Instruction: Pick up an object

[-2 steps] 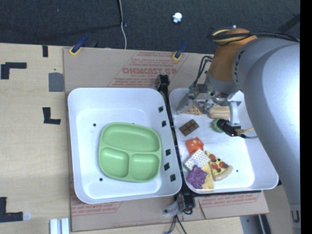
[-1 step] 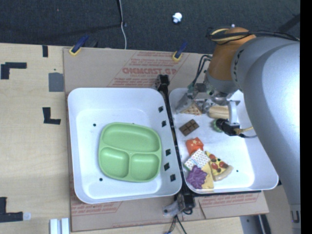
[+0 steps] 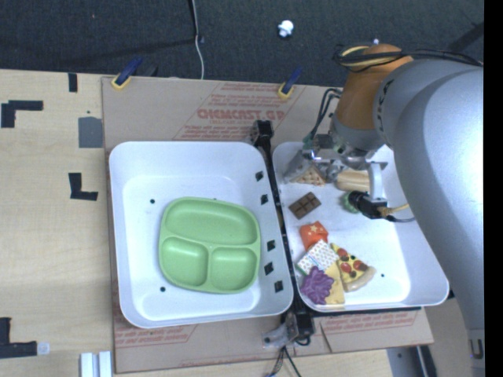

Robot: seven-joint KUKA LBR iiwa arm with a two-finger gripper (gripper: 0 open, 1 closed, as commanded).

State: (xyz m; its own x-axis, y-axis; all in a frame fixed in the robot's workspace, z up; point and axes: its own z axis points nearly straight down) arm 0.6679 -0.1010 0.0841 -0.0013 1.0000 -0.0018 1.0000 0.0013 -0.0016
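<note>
- Jaws cannot be made out on the gripper [image 3: 326, 163], which sits low in the upper part of the right bin [image 3: 409, 265], its metal tip against a tan cracker-like piece [image 3: 312, 177].
- Grey arm [image 3: 440, 132] with its orange band [image 3: 363, 93] fills the right of the frame.
- Just beside the gripper lie a pale cylinder [image 3: 351, 181] and a small green item [image 3: 350, 203].
- Lower down sit a brown chocolate piece [image 3: 305, 204], a red toy [image 3: 314, 232], a white waffle-patterned piece [image 3: 318, 255], a pizza slice [image 3: 354, 269] and purple grapes [image 3: 316, 285].
- At centre left, the left bin [image 3: 130, 210] bears a green divided plate [image 3: 210, 244].
</note>
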